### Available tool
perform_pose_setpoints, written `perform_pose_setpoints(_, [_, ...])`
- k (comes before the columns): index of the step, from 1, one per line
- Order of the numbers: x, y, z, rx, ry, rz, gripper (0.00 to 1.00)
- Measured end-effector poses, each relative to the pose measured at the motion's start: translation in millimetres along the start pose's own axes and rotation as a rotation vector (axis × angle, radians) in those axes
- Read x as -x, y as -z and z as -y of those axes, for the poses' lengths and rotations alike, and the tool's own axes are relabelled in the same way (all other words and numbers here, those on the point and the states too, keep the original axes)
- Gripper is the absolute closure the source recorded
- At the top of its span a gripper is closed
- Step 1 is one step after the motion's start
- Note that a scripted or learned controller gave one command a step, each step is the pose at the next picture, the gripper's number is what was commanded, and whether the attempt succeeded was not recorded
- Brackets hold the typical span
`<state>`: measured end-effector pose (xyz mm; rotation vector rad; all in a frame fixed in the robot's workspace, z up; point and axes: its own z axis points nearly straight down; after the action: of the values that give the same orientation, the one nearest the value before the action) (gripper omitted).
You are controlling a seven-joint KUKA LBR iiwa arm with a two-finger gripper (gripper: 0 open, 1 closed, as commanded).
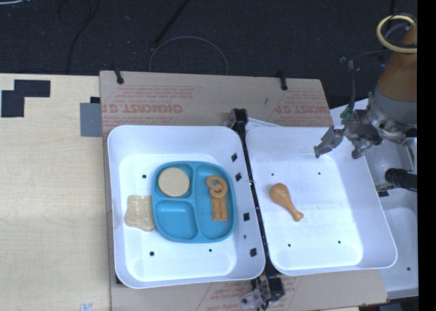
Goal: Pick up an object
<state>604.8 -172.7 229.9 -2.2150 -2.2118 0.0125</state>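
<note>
A tan toy drumstick [285, 201] lies near the middle of the right bin [340, 252]. My gripper [338, 150] hovers over that bin's far right corner, up and to the right of the drumstick and well apart from it. Its fingers are spread open with nothing between them. In the left bin [129, 262] a blue divided tray [184, 224] holds a round beige cookie [173, 181] and a brown pretzel-like piece [217, 196]. A pale bread slice [139, 212] lies against the tray's left side.
A black divider [249, 197] runs between the two bins. Cardboard [204, 101] lies under them. The grey arm with its orange band [397, 78] comes in from the right edge above the right bin.
</note>
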Motion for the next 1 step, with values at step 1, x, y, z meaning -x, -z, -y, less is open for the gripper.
perform_pose_setpoints(1, [0.1, 7.0, -2.4, 0.013, 0.002, 0.003, 0.0])
